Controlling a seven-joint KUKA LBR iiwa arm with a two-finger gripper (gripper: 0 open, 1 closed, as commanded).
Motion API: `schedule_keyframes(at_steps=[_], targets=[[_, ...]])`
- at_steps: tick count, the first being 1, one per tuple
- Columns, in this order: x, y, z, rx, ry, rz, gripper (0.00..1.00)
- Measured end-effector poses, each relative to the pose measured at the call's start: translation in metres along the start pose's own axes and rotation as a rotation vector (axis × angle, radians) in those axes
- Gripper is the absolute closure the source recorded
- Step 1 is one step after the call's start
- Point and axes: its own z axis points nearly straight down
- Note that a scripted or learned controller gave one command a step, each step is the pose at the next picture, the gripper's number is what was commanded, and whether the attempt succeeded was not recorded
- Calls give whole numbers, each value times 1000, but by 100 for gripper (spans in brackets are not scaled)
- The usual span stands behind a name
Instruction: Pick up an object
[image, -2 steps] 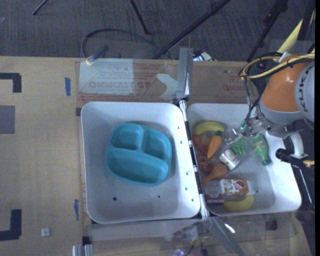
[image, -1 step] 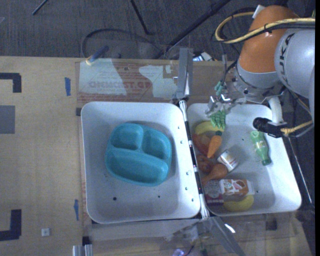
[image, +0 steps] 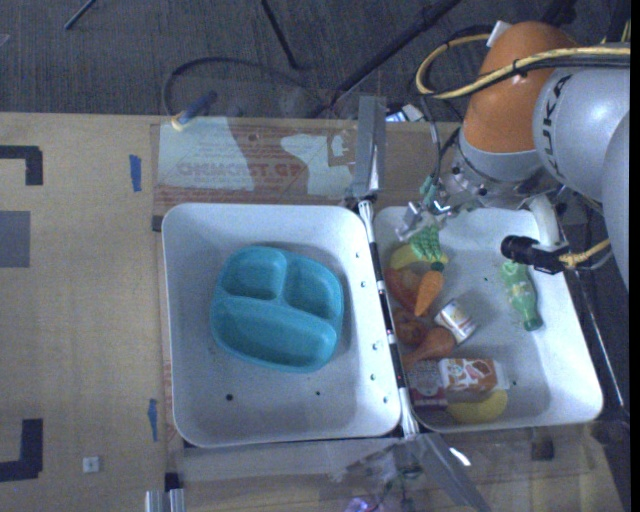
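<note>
My gripper (image: 428, 213) hangs over the back left corner of the right bin (image: 563, 372), under the arm's orange band (image: 520, 60). Directly beneath and in front of it lies a carrot (image: 428, 291) with a green leafy top (image: 428, 246), beside a yellow fruit (image: 404, 257) and a red one (image: 399, 285). Nothing can be seen held in the gripper. Further toward the front are a small can (image: 456, 320), a juice carton (image: 455, 380) and a banana (image: 478, 406). A green bottle (image: 521, 297) lies at the right.
The left bin (image: 190, 330) holds a blue divided plate (image: 278, 307). A metal divider (image: 378, 290) separates the two bins. Cables and a black fitting (image: 525, 250) hang off the arm above the right bin's back edge.
</note>
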Motion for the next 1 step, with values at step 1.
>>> schedule_keyframes(at_steps=[1], targets=[[-23,3,0,-3,-2,141,100]])
